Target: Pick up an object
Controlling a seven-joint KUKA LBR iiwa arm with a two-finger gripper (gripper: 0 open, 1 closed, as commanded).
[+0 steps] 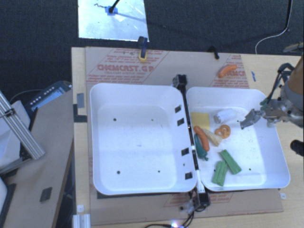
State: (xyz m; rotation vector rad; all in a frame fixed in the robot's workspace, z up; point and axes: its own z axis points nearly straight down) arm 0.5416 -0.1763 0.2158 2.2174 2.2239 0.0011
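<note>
We are seeing the end effector [248, 121] reaching in from the right, hanging over the right bin [273, 148] near its right wall. We cannot tell how it is set, and nothing is showing in its grip. It is sitting just to the right of a clear plastic piece [226, 115] and an orange ring [223, 131], apart from both.

Nearest us in that bin, two green blocks [224, 166] are lying side by side at a slant. Behind them an orange carrot [201, 137] is resting across a teal piece [199, 148] close to the divider, with a pale stick [213, 137] beside it and a yellow square [200, 119] lying flat further back.

The left bin [137, 137] is sitting beside it, both resting on a cardboard sheet [126, 65] on the table [266, 63]. Beyond the bins an orange sausage shape [227, 71] is lying on the cardboard, and a yellow-and-blue clamp [142, 49] is standing at its far edge. Further back a shiny panel [112, 13] is lying on dark carpet [213, 13].
</note>
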